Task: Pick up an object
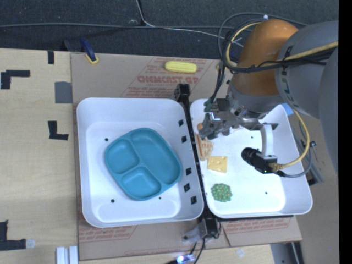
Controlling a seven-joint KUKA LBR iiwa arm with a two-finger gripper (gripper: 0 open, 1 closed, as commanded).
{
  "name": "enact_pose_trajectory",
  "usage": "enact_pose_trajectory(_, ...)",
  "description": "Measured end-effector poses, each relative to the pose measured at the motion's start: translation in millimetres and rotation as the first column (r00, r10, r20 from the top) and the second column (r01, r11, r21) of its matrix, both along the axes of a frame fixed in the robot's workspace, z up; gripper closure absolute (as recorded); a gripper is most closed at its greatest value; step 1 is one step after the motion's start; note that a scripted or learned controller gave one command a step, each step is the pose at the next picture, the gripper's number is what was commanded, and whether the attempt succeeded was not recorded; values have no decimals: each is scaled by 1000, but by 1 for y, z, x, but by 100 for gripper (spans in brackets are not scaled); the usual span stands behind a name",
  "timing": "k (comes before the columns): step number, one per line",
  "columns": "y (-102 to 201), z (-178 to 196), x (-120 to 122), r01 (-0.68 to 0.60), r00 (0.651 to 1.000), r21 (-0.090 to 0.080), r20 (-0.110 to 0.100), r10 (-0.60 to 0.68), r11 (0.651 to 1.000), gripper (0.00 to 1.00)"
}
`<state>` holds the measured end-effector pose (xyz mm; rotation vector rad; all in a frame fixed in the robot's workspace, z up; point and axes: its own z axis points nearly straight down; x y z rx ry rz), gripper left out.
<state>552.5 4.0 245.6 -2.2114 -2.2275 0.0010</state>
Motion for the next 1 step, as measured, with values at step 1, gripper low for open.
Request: enact_pose_trajectory(1,59,-15,9,0,1000,-1,0,0,1000,100)
